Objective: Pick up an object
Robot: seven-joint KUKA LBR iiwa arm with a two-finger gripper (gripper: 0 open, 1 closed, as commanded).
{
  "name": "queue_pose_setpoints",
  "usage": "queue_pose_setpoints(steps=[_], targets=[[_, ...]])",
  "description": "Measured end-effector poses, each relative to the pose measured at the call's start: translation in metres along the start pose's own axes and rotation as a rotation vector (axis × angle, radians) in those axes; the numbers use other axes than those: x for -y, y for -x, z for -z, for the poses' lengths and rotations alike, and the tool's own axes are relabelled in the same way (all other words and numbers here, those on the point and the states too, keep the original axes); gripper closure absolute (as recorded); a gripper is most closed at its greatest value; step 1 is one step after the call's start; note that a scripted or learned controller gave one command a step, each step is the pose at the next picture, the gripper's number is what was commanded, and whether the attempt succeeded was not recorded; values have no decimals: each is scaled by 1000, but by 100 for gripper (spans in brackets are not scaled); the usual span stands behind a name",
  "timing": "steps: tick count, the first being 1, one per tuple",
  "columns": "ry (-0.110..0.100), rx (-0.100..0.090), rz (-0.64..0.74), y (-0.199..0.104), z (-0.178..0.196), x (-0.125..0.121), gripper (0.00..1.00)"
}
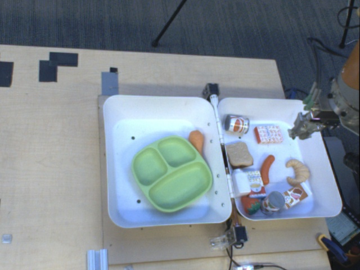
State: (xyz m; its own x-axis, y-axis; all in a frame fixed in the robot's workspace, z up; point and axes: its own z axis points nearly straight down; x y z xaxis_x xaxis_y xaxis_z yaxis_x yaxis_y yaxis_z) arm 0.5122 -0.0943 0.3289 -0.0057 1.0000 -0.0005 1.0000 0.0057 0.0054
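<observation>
The right bin (325, 167) holds several toy foods: a small can (237, 124), a red and white packet (268, 134), a slice of bread (240, 154), a red sausage (266, 168), a croissant (298, 171), a white carton (253, 181), a grey tin (274, 201) and a small box (296, 196). My gripper (302, 127) hangs over the right bin's upper right edge, right of the packet, with nothing seen between its fingers. An orange carrot (197, 140) lies in the left bin beside a green divided plate (171, 173).
A ridge (221, 151) divides the two bins. The left bin (121, 151) has bare white floor around the plate. Dark tripod legs (174, 13) cross the carpet beyond the bench.
</observation>
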Motion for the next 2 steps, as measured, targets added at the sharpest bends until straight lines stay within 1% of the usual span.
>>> queue_pose_setpoints(steps=[1, 2], targets=[[-4, -1, 1, -19, -44, -24, 100], [-3, -1, 0, -72, -65, -1, 100]])
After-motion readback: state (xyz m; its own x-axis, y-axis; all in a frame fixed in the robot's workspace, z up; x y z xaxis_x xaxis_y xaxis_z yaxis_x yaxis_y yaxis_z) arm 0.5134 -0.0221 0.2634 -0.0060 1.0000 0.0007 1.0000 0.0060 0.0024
